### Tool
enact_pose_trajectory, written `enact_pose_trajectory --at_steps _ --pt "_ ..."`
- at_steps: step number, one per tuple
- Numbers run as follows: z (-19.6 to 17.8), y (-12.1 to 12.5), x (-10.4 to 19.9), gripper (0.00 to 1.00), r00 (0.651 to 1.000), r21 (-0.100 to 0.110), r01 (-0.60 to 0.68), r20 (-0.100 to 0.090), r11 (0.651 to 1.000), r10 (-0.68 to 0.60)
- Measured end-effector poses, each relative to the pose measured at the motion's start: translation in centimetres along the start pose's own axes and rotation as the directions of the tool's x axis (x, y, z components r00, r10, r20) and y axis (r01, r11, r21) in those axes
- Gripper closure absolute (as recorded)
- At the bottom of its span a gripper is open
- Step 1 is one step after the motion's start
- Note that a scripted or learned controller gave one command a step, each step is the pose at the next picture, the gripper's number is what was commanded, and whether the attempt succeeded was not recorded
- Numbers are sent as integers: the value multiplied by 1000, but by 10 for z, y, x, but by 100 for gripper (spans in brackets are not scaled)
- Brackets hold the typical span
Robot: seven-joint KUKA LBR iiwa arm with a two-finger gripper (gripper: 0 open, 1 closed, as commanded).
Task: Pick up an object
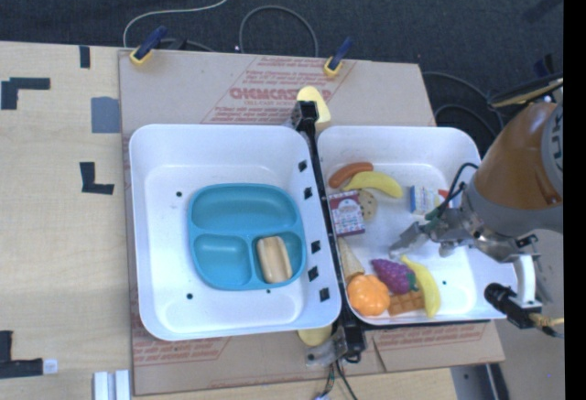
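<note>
The right bin [458,140] holds several toy foods: a red sausage [348,173], a yellow banana [377,182], a red box [346,212], a round cookie [368,202] and a small blue-white packet [421,199]. Near its front lie an orange [368,295], purple grapes [392,274] and a second banana [426,286]. My gripper [417,236] hangs low over the middle-right of this bin, just above and right of the grapes, below the packet. Nothing shows held in it.
The left bin [156,151] carries a blue divided tray [233,215] with a bread roll [274,259] in its lower right compartment. A black divider [314,206] runs between the bins. The grey arm with its orange band [517,169] covers the right bin's right side.
</note>
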State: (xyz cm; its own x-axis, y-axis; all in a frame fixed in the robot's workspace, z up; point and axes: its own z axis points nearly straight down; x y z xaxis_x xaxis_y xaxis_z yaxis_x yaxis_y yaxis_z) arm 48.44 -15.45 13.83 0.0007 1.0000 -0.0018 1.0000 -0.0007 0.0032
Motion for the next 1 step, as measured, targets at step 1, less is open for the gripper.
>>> enact_pose_trajectory --at_steps 1 --pt "53 -1 30 0 1000 1 -2 5 1000 2"
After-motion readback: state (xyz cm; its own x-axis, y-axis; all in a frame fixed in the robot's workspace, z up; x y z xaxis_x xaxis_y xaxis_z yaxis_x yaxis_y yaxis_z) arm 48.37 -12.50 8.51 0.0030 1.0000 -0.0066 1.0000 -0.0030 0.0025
